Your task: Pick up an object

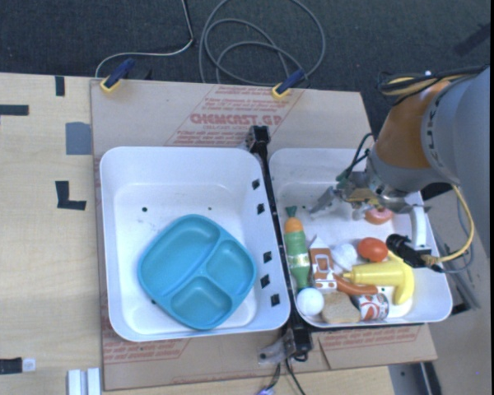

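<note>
My gripper (351,197) hangs low over the back half of the right bin (300,164), below the orange wrist band. A small pinkish-red object (379,216) lies just to its right, partly hidden by the wrist. Toys fill the front of that bin: a green bottle with an orange cap (296,252), a red tomato (373,249), a yellow banana-like piece (387,276), a white ball (310,301), a slice of bread (339,309) and an orange-and-white carton (322,266). I see nothing lifted off the bin floor.
The left bin (123,179) holds a blue divided plate (198,271). A black divider (267,212) runs between the bins. Cables (263,31) loop on the dark floor behind the bench. A black-and-yellow cable (412,253) hangs from the arm over the right bin.
</note>
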### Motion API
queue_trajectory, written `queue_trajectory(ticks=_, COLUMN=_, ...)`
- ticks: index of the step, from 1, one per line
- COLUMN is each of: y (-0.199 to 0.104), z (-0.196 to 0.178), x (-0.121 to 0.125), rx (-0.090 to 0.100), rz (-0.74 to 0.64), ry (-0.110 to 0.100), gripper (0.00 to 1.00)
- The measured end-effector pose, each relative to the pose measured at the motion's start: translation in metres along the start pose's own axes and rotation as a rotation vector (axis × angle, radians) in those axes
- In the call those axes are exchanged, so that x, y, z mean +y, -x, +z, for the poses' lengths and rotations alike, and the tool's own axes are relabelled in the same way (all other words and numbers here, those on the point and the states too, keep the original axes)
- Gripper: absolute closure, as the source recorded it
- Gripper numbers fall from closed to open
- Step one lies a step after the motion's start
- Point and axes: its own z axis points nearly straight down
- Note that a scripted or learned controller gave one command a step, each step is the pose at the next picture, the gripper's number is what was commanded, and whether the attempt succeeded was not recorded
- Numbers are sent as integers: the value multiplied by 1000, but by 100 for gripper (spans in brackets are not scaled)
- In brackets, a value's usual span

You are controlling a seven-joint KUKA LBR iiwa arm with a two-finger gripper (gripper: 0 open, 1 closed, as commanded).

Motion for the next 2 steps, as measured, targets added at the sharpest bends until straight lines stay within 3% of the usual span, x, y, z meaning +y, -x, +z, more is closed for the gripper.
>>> queue_trajectory(ticks=1, y=77, z=-5, x=-59, rx=-1, rz=10, ry=-7, gripper=0)
queue_trajectory(ticks=2, y=32, z=27, x=-102, rx=-4, rz=3, ry=6, gripper=0)
